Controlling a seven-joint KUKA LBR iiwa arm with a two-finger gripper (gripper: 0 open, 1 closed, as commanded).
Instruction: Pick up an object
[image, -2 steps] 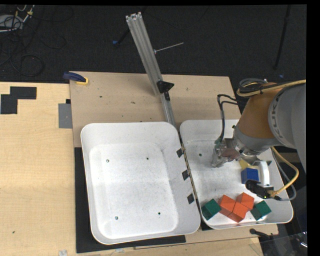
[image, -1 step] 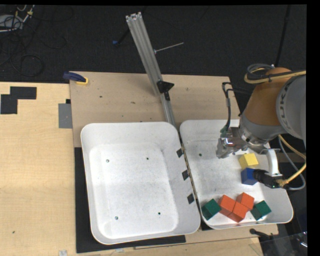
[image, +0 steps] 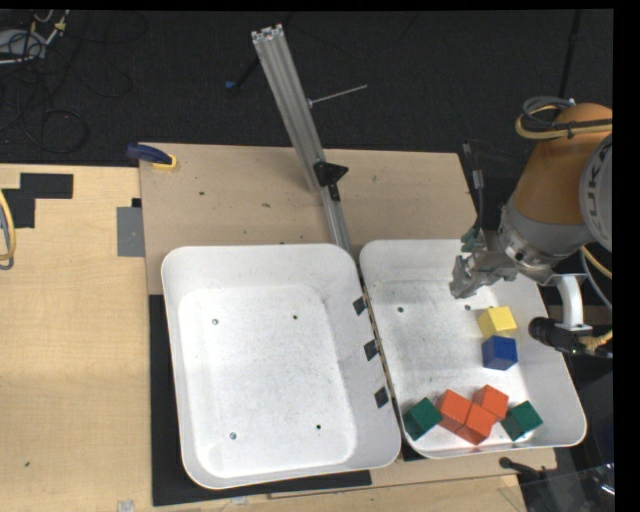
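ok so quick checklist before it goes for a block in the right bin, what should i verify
1. Blocks to pick lie in the right bin: ok, a yellow block, a blue block, two green and some orange ones.
2. Gripper over that bin: ok, above its upper part.
3. Gripper holds nothing: cannot tell, it is too small and dark.
4. Yellow block free to grasp: not ok, the blue block sits right against it.
5. Gripper lined up with a block: not ok, it is off to the yellow block's upper left.
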